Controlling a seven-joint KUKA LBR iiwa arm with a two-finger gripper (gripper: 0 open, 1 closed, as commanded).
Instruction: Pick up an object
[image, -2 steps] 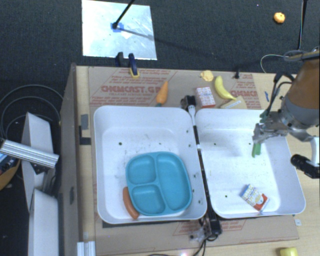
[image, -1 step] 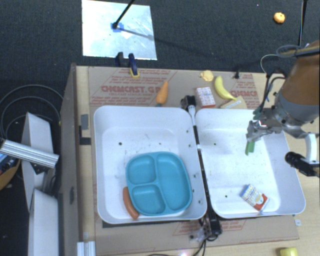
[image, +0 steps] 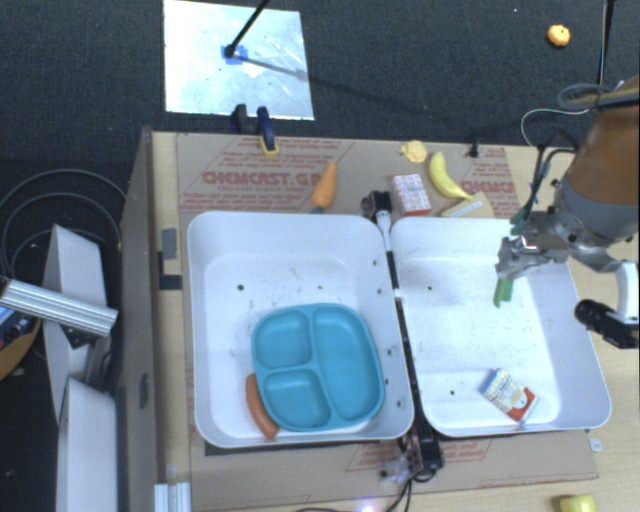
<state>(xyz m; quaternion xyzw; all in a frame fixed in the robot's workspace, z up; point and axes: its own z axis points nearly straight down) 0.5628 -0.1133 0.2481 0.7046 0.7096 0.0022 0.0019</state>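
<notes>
While aloft, gripper (image: 507, 272) (clasping green stick (image: 503, 290))

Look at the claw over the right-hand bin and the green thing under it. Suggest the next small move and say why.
Probably a short, slow lift straight up. The claw sits above the right bin with a small green object hanging from its tip, seemingly caught between its fingers. Raising it a little would test whether the grip holds before carrying it anywhere.

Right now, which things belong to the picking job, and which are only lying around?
Job: gripper over the right bin; green object at its tip; small carton.

Lying around: blue tray, sausage, carrot, banana, box.
</notes>
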